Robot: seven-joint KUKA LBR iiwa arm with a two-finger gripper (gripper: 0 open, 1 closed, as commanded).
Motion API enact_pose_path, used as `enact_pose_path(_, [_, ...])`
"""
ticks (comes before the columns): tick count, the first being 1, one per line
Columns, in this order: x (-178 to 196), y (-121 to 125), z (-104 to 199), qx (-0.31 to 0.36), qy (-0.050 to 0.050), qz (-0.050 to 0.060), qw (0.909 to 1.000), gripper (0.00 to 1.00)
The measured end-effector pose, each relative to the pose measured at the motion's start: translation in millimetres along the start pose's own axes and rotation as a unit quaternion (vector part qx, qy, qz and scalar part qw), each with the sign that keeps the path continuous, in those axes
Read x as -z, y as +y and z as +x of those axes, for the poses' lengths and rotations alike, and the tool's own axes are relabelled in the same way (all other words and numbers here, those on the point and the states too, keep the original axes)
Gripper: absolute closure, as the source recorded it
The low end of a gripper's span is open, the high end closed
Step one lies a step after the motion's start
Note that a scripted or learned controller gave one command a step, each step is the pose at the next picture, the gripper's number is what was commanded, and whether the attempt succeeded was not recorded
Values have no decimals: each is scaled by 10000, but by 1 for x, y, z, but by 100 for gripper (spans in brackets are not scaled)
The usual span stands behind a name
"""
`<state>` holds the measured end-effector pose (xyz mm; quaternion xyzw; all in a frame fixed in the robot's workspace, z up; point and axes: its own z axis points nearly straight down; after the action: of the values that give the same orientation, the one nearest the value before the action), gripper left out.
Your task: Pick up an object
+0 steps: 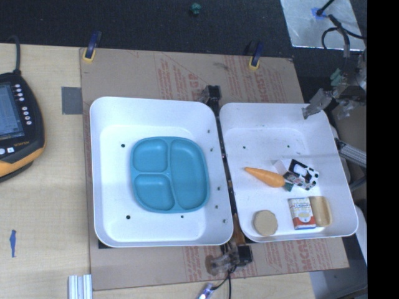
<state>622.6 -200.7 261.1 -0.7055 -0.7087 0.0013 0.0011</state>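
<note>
I count two white bins side by side: the left bin [103, 167] and the right bin [262, 123]. In the left one I see one blue divided plate [169, 174], with three compartments. In the right one I count four things: one orange carrot [264, 176], one black-and-white toy [302, 174], one small red-and-white carton [302, 213] and one round tan cookie [265, 222]. On the bench's far left lies one control pendant [17, 122]. Two clamps [91, 47] hold the cardboard's far edge.
</note>
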Motion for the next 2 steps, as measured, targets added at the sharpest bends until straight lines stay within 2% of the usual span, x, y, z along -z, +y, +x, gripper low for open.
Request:
enact_pose_path(1, [-162, 32, 37, 3, 8, 34, 10000, 0])
enact_pose_path(2, [-4, 35, 39, 0, -2, -22, 10000, 0])
